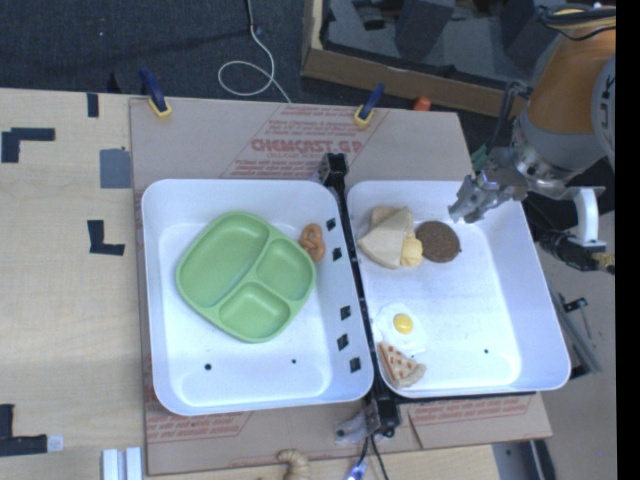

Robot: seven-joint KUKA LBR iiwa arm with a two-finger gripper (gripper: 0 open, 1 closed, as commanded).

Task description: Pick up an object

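The gripper (470, 206) hangs near the right bin's (520, 298) far edge, just beside the brown patty (438, 241); I cannot tell its state, so it should center over the patty before descending.

Your arm (572, 98) shows a broad orange band, rounded and glossy, with a strip of darker grey casing at its right edge. Below the band you see a pale grey metallic wrist ring. From it a smaller grey tool (470, 206) sticks out, built of dull metal parts with dark joints. A white, bracket-like piece sits beside the wrist, on its right.
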